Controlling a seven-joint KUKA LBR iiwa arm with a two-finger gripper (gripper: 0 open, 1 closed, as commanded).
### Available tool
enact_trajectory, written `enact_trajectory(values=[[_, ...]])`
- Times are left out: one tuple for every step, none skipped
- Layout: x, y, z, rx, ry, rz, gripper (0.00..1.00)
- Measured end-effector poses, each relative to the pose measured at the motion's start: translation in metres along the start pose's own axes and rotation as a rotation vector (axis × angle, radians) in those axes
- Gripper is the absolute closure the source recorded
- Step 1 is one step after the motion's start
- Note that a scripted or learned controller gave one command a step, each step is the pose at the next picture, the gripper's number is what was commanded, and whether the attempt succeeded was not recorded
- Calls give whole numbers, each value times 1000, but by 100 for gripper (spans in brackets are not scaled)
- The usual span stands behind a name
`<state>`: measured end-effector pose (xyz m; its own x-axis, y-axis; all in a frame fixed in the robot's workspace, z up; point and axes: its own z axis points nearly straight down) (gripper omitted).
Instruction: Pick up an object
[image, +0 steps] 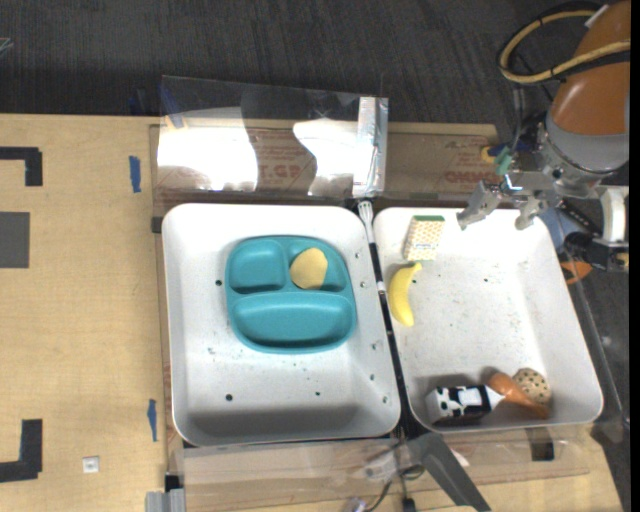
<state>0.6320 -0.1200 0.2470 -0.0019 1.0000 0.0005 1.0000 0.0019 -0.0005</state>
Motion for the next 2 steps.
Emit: enact_trajectory(values=[[31,-5,123,9,1,-55,0],[24,37,160,-6,-2,-86,0]])
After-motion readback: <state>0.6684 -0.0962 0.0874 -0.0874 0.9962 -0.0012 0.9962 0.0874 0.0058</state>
